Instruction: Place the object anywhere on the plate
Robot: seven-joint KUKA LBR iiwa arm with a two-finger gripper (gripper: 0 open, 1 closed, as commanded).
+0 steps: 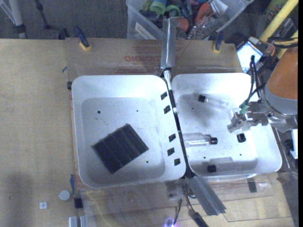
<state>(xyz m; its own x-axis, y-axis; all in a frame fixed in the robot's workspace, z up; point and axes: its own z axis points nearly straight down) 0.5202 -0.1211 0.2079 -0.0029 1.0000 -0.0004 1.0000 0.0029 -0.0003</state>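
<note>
Three clear tubes with black caps lie in the right bin, and any of them could be the object to move: one up and to the left of the jaws, one lower and further left near the divider between the bins, and what looks like a third below the jaws by the near wall, though it is faint and hard to make out. They look light, stiff and smooth, likely slippery plastic or glass that could roll or squirt out of a pinch, so a hold across the middle of the barrel, square to its long axis, seems safest. One small black piece sits just below the jaws, perhaps a loose cap. One dark ribbed square, which I take for the plate, rests tilted in the left bin, well away to the left of the jaws. Two bins stand on one table. Whether the jaws are open or closed I cannot tell, and nothing is visibly between them
</note>
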